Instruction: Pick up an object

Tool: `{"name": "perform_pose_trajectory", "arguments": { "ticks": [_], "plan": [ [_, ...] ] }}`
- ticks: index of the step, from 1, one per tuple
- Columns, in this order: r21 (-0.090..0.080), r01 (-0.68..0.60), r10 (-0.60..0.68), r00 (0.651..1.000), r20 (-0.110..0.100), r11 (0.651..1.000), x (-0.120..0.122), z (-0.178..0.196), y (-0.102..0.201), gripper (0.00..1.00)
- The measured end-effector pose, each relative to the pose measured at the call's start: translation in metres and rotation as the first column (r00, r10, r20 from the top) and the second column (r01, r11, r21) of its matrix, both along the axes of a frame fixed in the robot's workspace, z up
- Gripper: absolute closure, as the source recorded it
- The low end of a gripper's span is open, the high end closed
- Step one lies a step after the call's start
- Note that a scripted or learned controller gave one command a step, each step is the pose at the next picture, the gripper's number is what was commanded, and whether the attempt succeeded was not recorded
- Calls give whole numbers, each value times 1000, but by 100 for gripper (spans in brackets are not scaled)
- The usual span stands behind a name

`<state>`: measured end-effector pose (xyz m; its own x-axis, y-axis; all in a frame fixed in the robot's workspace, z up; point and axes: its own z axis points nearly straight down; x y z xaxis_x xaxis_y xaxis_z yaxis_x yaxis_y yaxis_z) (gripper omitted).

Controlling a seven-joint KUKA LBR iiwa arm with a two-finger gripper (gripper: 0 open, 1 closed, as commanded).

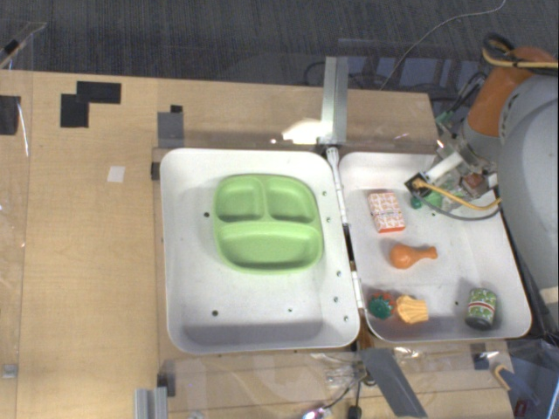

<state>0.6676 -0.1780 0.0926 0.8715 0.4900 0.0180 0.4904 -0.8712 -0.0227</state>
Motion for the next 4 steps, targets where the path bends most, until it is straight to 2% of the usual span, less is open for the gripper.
{"name": "perform_pose_trajectory", "arguments": {
  "ticks": [1, 2, 3, 4],
  "plan": [
    [4, 273, -273, 962, 11, 962, -4, 3, -2, 100],
    [-25, 300, -300, 954, -1, 954, -14, 86, 79, 100],
    [-25, 303, -303, 953, -2, 953, -6, 124, 135, 100],
    [-25, 304, -304, 953, -2, 952, -9, 154, 141, 100]
  ]
}}
